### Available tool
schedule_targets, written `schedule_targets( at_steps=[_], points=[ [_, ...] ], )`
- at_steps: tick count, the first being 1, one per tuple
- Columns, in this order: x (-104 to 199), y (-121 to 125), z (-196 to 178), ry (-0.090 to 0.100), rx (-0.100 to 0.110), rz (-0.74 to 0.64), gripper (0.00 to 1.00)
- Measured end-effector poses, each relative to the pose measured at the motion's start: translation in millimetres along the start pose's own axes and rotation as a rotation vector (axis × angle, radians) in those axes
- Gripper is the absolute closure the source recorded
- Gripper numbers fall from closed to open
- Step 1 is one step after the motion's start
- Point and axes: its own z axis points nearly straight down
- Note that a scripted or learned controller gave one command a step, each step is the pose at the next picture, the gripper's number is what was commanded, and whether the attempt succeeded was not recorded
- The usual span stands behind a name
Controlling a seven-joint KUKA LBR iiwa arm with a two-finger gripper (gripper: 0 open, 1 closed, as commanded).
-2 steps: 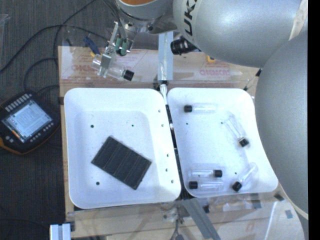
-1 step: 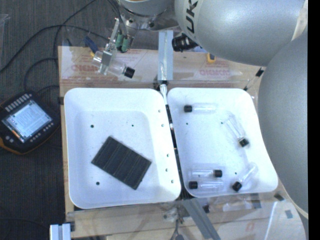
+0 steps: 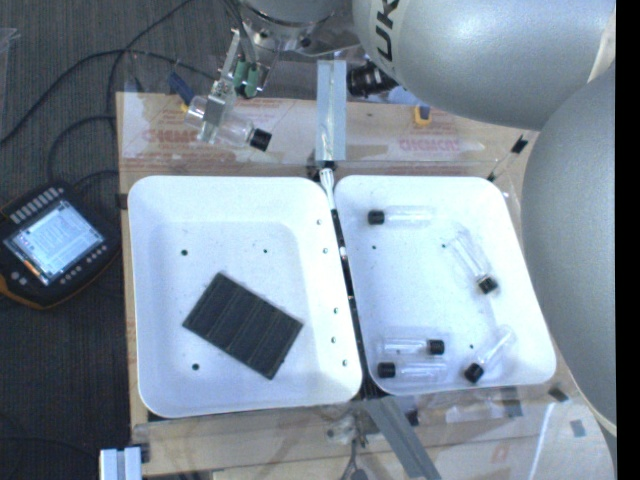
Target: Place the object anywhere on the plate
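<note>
Grey arm reaching from right; jaws shut on clear vial point(image 3: 232, 128)

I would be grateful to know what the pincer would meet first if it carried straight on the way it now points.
Probably the bench behind the left bin: the pincer, holding a clear tube, points down-left there. Depth is unclear.

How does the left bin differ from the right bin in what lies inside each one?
The left bin holds one dark, flat, ribbed rectangular plate, lying at a slant; the right bin holds five clear tubes with black caps, such as the tube near its far edge. The plate sits near the left bin's middle; the tubes lie mostly along the right bin's edges. Both bins are shallow, white and similar in size.
</note>
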Motion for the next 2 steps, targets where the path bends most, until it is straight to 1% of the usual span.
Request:
schedule_targets(
  at_steps=[2],
  points=[
    [-1.2,0.9,-19.0,-0.007,-0.001,0.002,1.00]
  ],
)
